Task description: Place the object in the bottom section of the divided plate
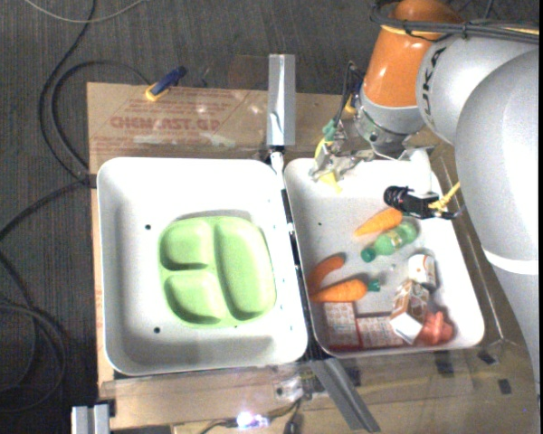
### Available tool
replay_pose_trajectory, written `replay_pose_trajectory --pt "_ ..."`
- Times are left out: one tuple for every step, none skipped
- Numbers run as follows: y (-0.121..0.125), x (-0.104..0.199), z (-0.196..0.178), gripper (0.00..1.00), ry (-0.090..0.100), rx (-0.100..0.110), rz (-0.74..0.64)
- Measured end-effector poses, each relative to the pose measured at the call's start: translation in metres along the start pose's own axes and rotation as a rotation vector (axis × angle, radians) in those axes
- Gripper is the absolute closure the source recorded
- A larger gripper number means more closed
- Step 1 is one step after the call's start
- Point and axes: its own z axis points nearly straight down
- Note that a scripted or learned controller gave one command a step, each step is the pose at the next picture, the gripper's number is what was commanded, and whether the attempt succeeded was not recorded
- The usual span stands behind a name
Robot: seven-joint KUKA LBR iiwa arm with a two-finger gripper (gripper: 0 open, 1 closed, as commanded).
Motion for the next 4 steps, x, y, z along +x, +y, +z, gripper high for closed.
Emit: replay_pose_trajectory --pt "-0.049 0.091 0.000 1.00 0.004 0.000 0.008" --pt "-0.089 0.127 -0.022 1.00 0.005 0.001 -0.021" --pt "-0.134 0.121 -0.019 1.00 0.005 0.002 0.080" --pt "-0.134 0.121 -0.019 0.00 0.005 0.002 0.080"
